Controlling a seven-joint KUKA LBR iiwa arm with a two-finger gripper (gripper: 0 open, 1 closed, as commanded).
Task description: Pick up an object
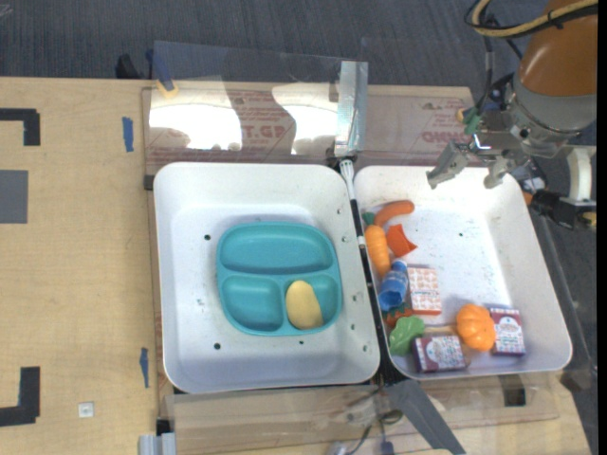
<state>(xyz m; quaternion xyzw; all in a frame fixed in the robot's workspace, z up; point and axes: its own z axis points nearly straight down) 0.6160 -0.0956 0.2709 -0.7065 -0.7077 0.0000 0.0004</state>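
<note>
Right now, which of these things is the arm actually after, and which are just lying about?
In play: gripper, open above the right bin; its toys: orange pumpkin, carrot, blue bottle, small cartons.

Lying about: left bin, teal tray, yellow potato.

Glossy plastic bins [190, 282], matt wooden bench [66, 254]

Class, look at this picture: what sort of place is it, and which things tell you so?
Probably a robot test bench in a lab. A robot arm with an open gripper hangs over two white bins, one holding toy food, and blue tape marks the board.
</note>
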